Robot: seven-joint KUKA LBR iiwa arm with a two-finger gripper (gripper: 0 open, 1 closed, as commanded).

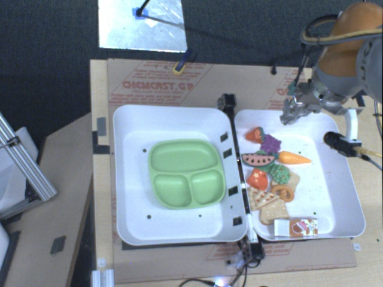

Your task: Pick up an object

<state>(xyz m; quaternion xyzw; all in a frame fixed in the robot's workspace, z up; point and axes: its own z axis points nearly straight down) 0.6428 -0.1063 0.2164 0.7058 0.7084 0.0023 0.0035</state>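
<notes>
Crowding the near-left part of the right bin (341, 184): bright plastic toy food, namely an orange carrot (294, 158), a watermelon slice (258, 159), purple grapes (271, 143), green broccoli (279, 173), toast (274, 211) and a printed carton (295, 226) by the front rim. Resting on a brown board (155, 82) over a pale bench, dark carpet lying beyond. Sitting in the left bin (128, 160): a green divided plate (182, 173). Hovering at the right bin's far rim, apart from the food: the gripper (293, 111), being too blurred to tell whether wide or narrow.

Fixed overhead cam, slanted, prob. mid-range, both bins (179, 117).
</notes>
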